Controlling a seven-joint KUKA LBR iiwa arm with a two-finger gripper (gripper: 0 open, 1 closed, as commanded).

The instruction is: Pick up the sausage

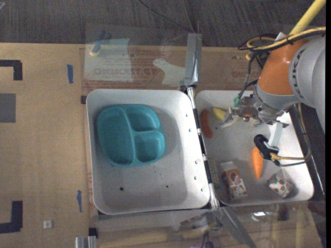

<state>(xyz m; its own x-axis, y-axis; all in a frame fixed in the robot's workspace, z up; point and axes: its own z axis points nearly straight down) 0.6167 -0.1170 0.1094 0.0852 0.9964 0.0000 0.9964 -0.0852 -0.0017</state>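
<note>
- Bench [41,154]: flat tan board surface with black corner marks and short blue tape strips along its left side.
- Left bin [103,190]: shallow white plastic tray, squarish with rounded corners and a smooth, slightly speckled floor.
- Teal plate [131,134]: smooth matte plastic with a rounded outline, divided into three compartments. It lies at the 11 o'clock part of the left bin floor.
- Clear panel [139,61]: glossy transparent sheet beyond the left bin, at 12 o'clock from it.
- Right bin [305,190]: same white shallow form, edge to edge with the left bin.
- Sausage [207,123]: small red-brown elongated cylinder with rounded ends. It lies lengthwise at the 10 o'clock part of the right bin floor, just beside the shared wall.
- Yellow item [219,113]: small, pale and rounded, just right of the sausage's upper end.
- Carton [234,179]: small printed box in brown and white, at 7 o'clock in the right bin.
- Carrot [257,162]: orange tapered cone, smooth, near the bin centre.
- Patterned item [280,186]: rounded, white with red spots, at 5 o'clock.
- Gripper [231,115]: metallic fingers point toward 9 o'clock, near the yellow item and apart from the sausage. Whether they are spread or pressed together cannot be told.
- Arm [305,71]: grey rounded housing with an orange band, entering from 2 o'clock and angled down over the right bin.
</note>
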